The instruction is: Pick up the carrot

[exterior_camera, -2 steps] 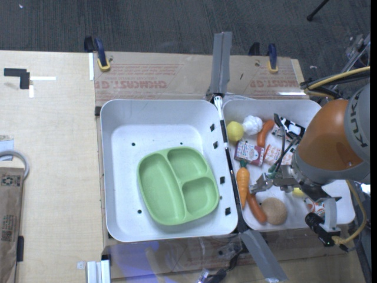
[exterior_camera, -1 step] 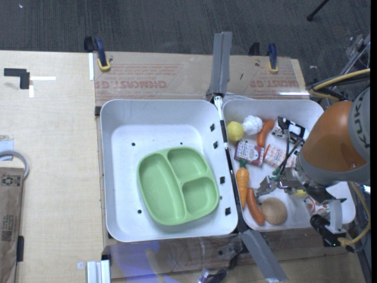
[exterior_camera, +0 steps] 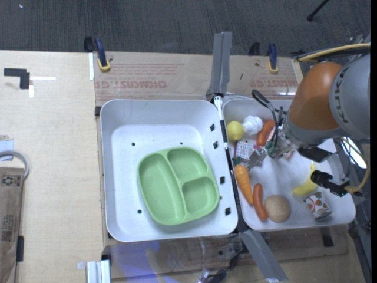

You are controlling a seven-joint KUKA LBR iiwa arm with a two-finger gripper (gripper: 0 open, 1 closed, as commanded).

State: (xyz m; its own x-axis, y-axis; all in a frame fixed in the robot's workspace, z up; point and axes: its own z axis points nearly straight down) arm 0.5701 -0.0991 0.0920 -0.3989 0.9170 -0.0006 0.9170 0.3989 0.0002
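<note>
The carrot (exterior_camera: 242,183), orange and tapered, lies along the left wall of the right bin (exterior_camera: 339,218), beside the divider. My gripper (exterior_camera: 275,147) hangs over the middle of that bin, up and to the right of the carrot and clear of it. The grey arm with its orange band (exterior_camera: 315,99) covers the bin's back right part. An orange-red elongated piece (exterior_camera: 265,132) lies just left of the gripper, close to it.
Around the carrot lie a red-orange sausage shape (exterior_camera: 258,193), a tan round ball (exterior_camera: 277,208), a crumpled wrapper (exterior_camera: 244,153), a lemon (exterior_camera: 234,130), a white lump (exterior_camera: 253,124), a banana (exterior_camera: 306,185) and a small printed cup (exterior_camera: 318,206). The left bin (exterior_camera: 118,158) holds a green divided plate (exterior_camera: 178,184).
</note>
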